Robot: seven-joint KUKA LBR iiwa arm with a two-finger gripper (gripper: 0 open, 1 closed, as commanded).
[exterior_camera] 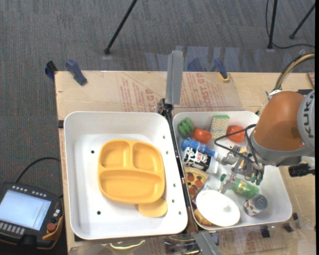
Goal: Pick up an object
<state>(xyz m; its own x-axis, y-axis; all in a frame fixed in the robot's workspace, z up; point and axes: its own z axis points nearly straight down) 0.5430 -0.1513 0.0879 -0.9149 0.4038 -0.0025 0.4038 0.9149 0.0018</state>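
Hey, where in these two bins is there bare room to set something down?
Left bin: bare floor borders the yellow tray on its left, top and bottom edges. Right bin: crowded with toys, a white plate and the end effector.

Glossy yellow plastic tray (132, 170) in a smooth white bin (74, 137) on a matt cardboard-covered bench (122, 92).

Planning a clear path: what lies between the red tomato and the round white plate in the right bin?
In the camera view, between the red tomato and the round white plate lie a blue bottle, a black-and-white cow-patterned carton and a pizza slice.
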